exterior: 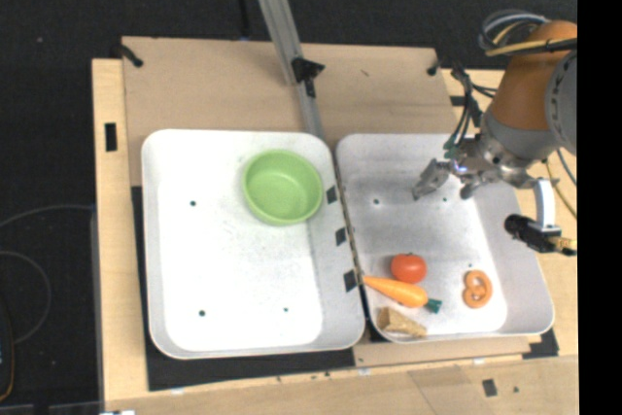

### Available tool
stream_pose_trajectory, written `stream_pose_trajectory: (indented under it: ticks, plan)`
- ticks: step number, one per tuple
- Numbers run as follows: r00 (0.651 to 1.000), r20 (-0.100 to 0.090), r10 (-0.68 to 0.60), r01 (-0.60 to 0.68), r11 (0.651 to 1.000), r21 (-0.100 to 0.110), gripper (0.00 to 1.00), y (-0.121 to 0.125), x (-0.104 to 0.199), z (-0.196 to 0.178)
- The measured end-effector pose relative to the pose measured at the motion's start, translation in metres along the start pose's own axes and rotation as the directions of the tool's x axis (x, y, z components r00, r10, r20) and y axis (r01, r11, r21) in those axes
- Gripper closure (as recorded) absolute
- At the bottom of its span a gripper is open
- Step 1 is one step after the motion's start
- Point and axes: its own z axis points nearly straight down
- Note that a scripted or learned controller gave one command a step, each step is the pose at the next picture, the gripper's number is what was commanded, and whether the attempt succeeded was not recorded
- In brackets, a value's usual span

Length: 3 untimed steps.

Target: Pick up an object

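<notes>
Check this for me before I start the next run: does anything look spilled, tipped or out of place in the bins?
Nothing stands out. The green bowl sits upright in the left bin. The tomato, carrot, pretzel and a tan piece lie clustered at the right bin's near end. The gripper hovers with fingers spread.

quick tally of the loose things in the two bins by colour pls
green: 1, the bowl in the left bin
red: 1, the tomato
orange: 2, the carrot and the pretzel
tan: 1, the tan piece at the right bin front edge
total: 5
</notes>
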Motion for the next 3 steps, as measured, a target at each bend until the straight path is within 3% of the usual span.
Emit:
stream_pose_trajectory:
  ticks: [1,2,3]
  plan:
    - [1.0,0.001,0.001,-0.001,1.0,-0.006,0.0,0.001,-0.001,0.048]
    - [1.0,0.001,0.004,-0.004,1.0,-0.01,1.0,0.001,-0.002,0.036]
    - [1.0,0.0,0.001,-0.001,1.0,-0.011,1.0,0.007,-0.007,-0.009]
